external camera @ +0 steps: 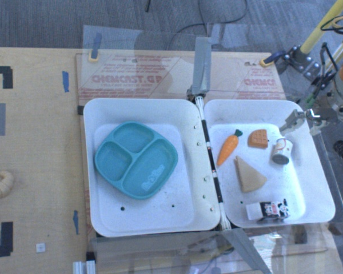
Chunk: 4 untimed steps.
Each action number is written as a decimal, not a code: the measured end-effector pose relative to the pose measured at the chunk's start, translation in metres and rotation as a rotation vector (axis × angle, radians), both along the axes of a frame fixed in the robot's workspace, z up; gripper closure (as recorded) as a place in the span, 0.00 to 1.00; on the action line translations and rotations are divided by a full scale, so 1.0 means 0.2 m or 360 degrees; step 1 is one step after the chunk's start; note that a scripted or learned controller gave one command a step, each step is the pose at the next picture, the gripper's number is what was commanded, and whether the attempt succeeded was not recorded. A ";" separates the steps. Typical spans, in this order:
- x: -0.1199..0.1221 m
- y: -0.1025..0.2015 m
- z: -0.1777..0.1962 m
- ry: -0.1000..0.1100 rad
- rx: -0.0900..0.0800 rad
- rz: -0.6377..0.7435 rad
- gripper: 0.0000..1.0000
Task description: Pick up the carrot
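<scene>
The carrot [228,147], lying near the right bin's [326,201] left wall, is best gripped across its middle; the tool's [292,122] state cannot be told.

Red lettering on the clear sheet behind the bins

The clear plastic sheet [177,76] lying on the worktop [34,124] carries faint red print, seen mirrored or upside down: one longer word at its left part, a shorter one at its right. The letters are too blurred to read with certainty. Nothing else bears legible text.
</scene>
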<state>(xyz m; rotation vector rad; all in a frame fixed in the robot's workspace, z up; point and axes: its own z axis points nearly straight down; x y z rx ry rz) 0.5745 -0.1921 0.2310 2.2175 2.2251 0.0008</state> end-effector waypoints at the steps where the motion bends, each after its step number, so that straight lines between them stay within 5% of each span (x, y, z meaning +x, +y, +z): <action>1: 0.19 0.20 -0.41 -0.0001 0.0000 0.0360 0.00; 2: 0.32 0.46 -0.71 -0.0016 -0.0012 0.0373 0.00; 3: 0.32 0.46 -0.65 -0.0023 -0.0013 0.0372 1.00; 4: 0.32 0.46 -0.65 -0.0023 -0.0013 0.0372 0.00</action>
